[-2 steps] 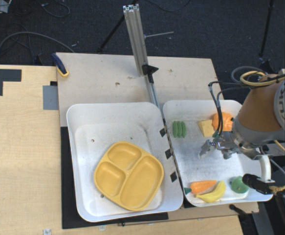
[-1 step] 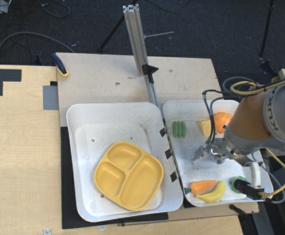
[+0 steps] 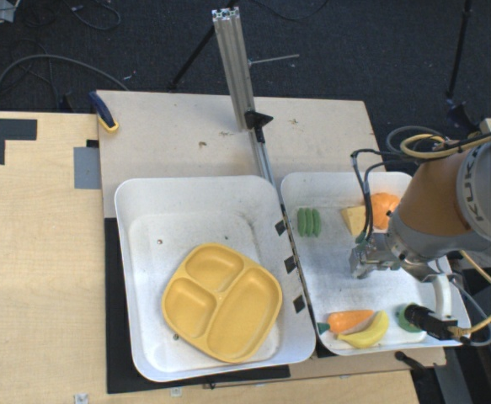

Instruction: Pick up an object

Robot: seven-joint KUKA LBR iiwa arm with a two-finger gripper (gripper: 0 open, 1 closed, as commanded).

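My gripper (image 3: 365,265) hangs low over the right bin (image 3: 333,297), above a bare patch of its floor near the middle. Just behind it lie a yellow wedge (image 3: 354,219) and an orange ball (image 3: 385,208), the ball partly hidden by the arm. A green ridged piece (image 3: 309,222) lies to the left of the gripper, near the bin's left wall. At the bin's front edge an orange carrot (image 3: 350,320) rests against a yellow banana (image 3: 365,333). A small green object (image 3: 411,317) sits at the front right. Nothing shows in the gripper.
The left bin (image 3: 144,217) holds a yellow divided plate (image 3: 221,300) toward its front. A metal post (image 3: 236,66) rises behind the bins, with a rod running down between them. Black clips (image 3: 290,263) line the divider. Cables loop around the wrist.
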